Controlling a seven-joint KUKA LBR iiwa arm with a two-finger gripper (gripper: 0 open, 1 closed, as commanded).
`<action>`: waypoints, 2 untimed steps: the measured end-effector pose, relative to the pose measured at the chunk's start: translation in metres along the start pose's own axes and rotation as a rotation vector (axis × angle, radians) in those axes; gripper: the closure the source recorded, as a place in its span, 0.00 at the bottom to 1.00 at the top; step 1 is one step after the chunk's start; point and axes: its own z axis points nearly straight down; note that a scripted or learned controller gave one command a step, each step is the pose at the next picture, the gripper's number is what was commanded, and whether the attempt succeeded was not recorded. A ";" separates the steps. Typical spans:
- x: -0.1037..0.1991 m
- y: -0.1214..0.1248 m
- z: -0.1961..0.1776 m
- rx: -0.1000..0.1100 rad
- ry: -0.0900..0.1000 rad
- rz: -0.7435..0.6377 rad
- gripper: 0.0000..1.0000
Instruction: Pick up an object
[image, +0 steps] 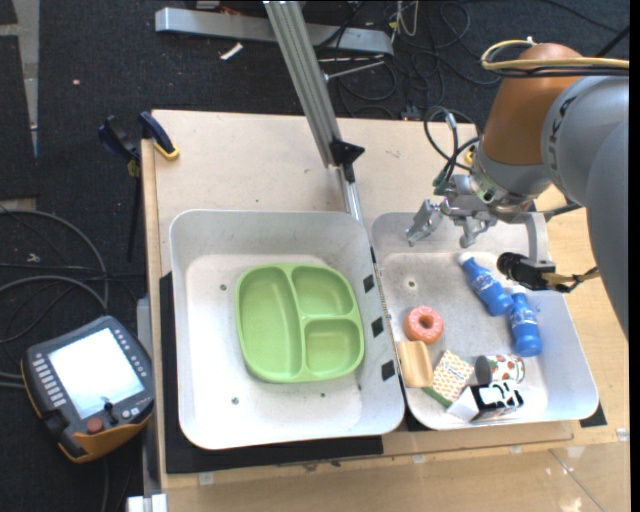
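Observation:
My gripper hangs above the far edge of the right bin, fingers spread open with nothing between them. Below it in that bin lie two blue bottles: one angled toward the middle, another further right. A pink doughnut-shaped ring lies near the bin's left side. Along the near edge sit a tan block, a checkered packet and a black-and-white box.
The left bin holds a green divided tray. A slanted metal pole crosses above the bench's back. A teach pendant lies off the bench at the left. Cables trail behind the bench.

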 end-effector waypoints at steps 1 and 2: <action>0.002 -0.002 0.043 0.000 0.000 -0.001 0.00; 0.002 0.000 0.030 -0.007 0.000 -0.001 1.00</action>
